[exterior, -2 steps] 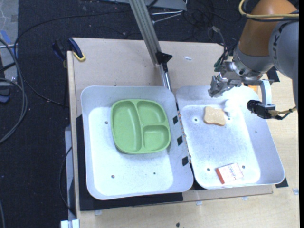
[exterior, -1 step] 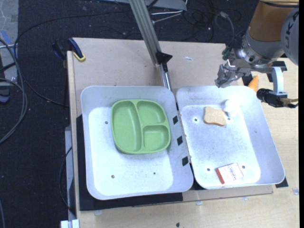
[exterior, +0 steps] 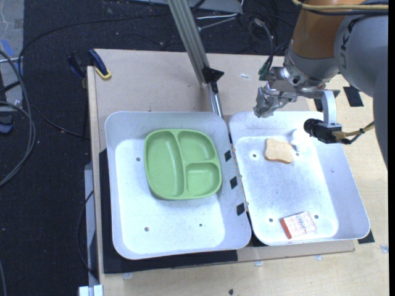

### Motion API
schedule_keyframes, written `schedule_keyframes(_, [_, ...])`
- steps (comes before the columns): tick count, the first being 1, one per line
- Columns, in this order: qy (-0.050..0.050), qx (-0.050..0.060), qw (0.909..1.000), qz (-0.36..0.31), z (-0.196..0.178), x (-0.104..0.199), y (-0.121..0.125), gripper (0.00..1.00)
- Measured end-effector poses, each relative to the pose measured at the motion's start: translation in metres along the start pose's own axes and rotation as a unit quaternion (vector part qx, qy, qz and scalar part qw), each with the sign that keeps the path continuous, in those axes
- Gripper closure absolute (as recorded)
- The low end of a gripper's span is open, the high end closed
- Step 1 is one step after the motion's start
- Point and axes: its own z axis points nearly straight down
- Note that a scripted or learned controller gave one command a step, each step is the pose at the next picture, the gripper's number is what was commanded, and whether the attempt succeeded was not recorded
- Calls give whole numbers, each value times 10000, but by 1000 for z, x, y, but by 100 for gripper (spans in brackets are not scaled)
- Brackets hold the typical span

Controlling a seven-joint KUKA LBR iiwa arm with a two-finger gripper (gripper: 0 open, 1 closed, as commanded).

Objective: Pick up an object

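A tan slice of bread (exterior: 279,151) lies in the far part of the right bin (exterior: 345,184). A small red and white packet (exterior: 299,224) sits near that bin's front edge. My gripper (exterior: 265,110) hangs over the right bin's far left corner, above and to the left of the bread, apart from it. Nothing shows between its fingers.
A green divided plate (exterior: 182,163) rests in the left bin (exterior: 123,214). A slanted metal pole (exterior: 191,36) rises behind the bins. A black cable clip (exterior: 321,130) juts over the right bin's far edge. Dark floor with cables lies to the left.
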Motion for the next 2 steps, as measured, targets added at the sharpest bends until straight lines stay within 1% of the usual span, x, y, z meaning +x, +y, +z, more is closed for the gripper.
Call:
schedule_keyframes(1, [-2, 12, 10000, 4, 16, 51, -14, 100])
schedule_keyframes(2, [4, 9, 10000, -5, 17, 113, -27, 100])
